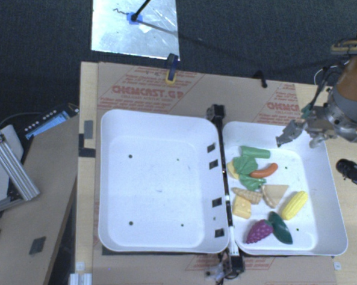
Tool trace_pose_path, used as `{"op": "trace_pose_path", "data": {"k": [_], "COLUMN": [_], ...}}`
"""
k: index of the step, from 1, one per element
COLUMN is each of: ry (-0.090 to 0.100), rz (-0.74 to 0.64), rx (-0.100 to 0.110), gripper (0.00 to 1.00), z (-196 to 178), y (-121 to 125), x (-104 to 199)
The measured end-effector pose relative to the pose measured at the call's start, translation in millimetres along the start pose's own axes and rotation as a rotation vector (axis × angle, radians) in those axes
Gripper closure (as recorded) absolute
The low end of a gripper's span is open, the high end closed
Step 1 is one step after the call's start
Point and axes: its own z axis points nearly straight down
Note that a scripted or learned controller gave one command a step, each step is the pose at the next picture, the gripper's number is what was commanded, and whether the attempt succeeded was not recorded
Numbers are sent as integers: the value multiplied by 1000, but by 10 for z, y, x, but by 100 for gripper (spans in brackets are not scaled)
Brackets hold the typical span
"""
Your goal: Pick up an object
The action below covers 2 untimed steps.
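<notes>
From the overhead camera we see the claw (301,133) hanging spread open and holding nothing above the far edge of the right bin (329,196), with the grey arm (353,95) coming in from the right. Below it, clustered in that bin, lie the toy foods: a green leafy vegetable (247,165), an orange carrot (264,170), a yellow corn cob (294,204), purple grapes (259,230) and a cheese wedge (241,205). The left bin (115,141) sits beside it on the surface (56,161).

Wooden bench (56,161) under a printed cardboard sheet (188,88), two white bins (161,126) side by side on top.
</notes>
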Motion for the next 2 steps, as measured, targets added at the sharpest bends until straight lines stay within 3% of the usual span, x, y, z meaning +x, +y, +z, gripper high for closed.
{"op": "trace_pose_path", "data": {"k": [1,2], "ry": [4,0], "rz": [-6,-2], "rx": [9,-3], "gripper": [0,100], "z": [1549,1352], "y": [162,188], "x": [513,473]}}
